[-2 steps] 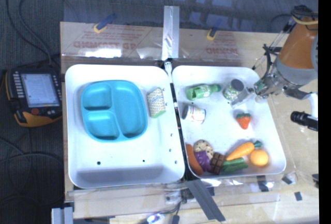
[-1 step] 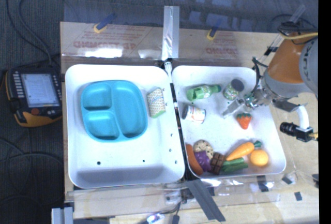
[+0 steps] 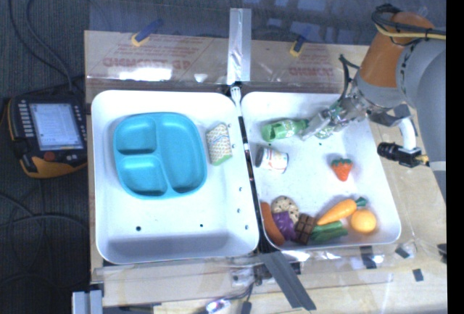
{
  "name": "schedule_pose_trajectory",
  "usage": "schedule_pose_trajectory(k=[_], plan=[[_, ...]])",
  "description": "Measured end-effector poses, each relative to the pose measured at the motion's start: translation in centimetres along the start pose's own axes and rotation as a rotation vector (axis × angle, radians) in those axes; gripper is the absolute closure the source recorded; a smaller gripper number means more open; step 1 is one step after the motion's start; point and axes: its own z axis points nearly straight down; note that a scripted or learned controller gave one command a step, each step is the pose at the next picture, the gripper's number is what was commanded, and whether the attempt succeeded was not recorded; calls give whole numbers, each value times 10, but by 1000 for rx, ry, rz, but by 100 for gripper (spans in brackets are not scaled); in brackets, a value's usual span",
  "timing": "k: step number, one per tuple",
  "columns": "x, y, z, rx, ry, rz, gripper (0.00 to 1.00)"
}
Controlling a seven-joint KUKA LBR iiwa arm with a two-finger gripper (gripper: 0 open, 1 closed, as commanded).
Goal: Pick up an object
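Nearest the camera, along the front wall of the right bin (image 3: 388,193), lies a crowded heap of toy food: a carrot (image 3: 338,210), an orange (image 3: 364,222), a purple grape cluster (image 3: 287,224) and a dark chocolate bar (image 3: 304,227), all touching or overlapping.

The gripper (image 3: 328,122) sits low at the back of the right bin, its tips just beside the right end of a green bottle (image 3: 283,130) lying on its side. Whether the tips are spread or pressed together cannot be told; metal and glare blur them, and nothing is seen pinched between them. The bottle looks the likeliest target, being closest. It is probably light hollow plastic, stiff but smooth and rounded, so it may roll or squirt out of a pinch; a hold across the middle of its body, square to its long axis, seems safest.

Outward from there, a small white cup (image 3: 274,159) lies tipped over near the bin's left wall, and a little strawberry (image 3: 342,169) stands alone on bare floor, well apart from the rest, an easy, light alternative.

In the left bin (image 3: 130,233), a blue divided plate (image 3: 158,154) rests with a pale bread-like piece (image 3: 219,143) just beside its right edge.
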Motion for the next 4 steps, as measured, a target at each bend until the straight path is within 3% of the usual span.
schedule_pose_trajectory(k=[1, 2, 3, 4], plan=[[-10, 11, -2, 21, 22, 3, 0], [-9, -21, -38, 7, 1, 24, 0], [-9, -21, -38, 8, 2, 24, 0], [-10, 5, -5, 12, 12, -65, 0]])
